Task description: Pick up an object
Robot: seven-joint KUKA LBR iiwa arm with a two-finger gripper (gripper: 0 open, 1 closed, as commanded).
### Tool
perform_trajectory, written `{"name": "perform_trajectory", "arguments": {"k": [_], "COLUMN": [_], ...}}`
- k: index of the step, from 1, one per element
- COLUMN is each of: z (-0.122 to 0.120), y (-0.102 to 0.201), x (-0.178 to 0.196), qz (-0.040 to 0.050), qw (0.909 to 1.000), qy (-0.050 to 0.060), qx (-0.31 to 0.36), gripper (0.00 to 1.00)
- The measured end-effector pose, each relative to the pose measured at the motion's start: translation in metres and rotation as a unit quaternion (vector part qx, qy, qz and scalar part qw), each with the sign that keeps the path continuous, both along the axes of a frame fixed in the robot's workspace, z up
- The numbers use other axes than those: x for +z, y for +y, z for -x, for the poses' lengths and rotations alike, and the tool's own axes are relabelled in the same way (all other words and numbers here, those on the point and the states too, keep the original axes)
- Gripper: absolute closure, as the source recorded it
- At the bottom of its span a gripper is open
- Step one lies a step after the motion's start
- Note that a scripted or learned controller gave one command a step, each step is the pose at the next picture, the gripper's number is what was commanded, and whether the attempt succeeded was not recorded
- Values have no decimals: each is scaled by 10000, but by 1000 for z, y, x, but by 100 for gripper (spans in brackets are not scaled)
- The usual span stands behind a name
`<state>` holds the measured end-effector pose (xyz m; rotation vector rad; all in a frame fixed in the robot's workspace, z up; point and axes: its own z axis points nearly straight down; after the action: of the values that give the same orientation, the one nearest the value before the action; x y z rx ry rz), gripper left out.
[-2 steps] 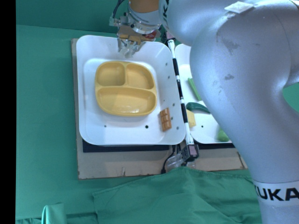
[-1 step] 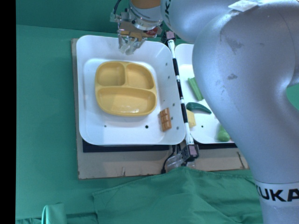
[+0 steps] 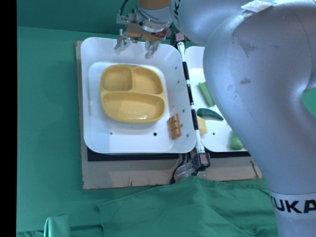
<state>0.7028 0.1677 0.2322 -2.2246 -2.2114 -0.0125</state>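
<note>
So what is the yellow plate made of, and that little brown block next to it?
The yellow divided plate looks like smooth moulded plastic: an even colour, rounded rims, a soft shine. The brown block has grooves like chocolate squares; it is probably a plastic or wooden toy, though the view leaves that open. Both lie in the left white bin, which looks like glossy plastic too.

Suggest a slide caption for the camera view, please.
Open gripper hovers over the left bin's far edge, above the yellow divided plate; brown block nearby.

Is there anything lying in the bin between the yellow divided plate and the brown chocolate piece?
No. The camera view shows bare white bin floor between the yellow plate and the chocolate piece.
</note>
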Motion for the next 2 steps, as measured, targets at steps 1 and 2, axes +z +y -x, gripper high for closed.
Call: {"name": "perform_trajectory", "arguments": {"k": [1, 2], "z": [1, 30], "y": [-80, -75], "x": [33, -20], "qz": [48, 22], "qw": [10000, 10000], "qy": [-25, -44], "qx": [-8, 31], "gripper": [0, 0]}}
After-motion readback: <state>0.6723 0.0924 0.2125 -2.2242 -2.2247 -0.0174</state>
